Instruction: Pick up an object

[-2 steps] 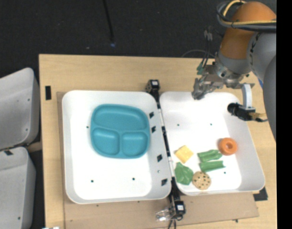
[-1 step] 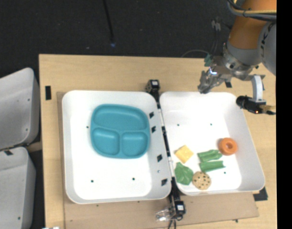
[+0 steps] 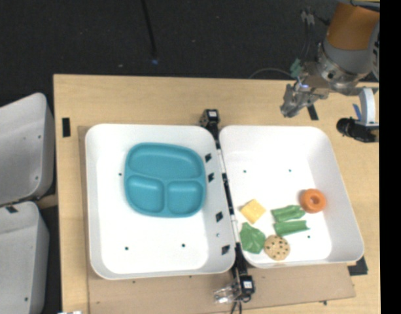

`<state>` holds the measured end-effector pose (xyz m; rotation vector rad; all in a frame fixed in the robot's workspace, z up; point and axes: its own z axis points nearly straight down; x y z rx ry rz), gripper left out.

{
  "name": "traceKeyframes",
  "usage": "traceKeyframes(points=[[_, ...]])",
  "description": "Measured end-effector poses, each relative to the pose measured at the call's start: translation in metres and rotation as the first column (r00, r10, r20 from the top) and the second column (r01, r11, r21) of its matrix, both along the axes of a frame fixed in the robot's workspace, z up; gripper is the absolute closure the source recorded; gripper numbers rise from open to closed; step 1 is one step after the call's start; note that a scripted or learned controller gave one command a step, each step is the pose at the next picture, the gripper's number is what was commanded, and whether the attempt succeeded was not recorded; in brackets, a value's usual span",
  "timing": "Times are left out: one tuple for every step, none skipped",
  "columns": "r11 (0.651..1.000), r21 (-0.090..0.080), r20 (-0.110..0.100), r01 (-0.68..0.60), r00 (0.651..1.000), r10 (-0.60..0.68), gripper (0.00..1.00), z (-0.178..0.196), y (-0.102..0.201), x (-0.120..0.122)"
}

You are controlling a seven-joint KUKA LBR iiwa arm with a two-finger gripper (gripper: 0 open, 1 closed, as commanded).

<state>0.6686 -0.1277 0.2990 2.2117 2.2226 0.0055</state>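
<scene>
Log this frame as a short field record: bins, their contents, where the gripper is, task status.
left bin: holds a teal divided plate
right bin: small items grouped in its near half
items: yellow block, orange ring, two green pieces, green leafy piece, brown cookie
gripper: above the bench beyond the right bin's far edge, apart from all items
task status: nothing picked up yet

bins [image 3: 318,142] white | tray [image 3: 165,178] teal | ring [image 3: 312,201] orange | block [image 3: 253,210] yellow | cookie [image 3: 277,247] tan, dark specks
</scene>
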Motion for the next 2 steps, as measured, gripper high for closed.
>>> traceKeyframes(points=[[1.0,0.001,-0.007,0.0,1.0,0.0,1.0,-0.001,0.053,-0.013],[1.0,0.003,-0.008,-0.002,1.0,0.002,1.0,-0.01,0.109,-0.027]])
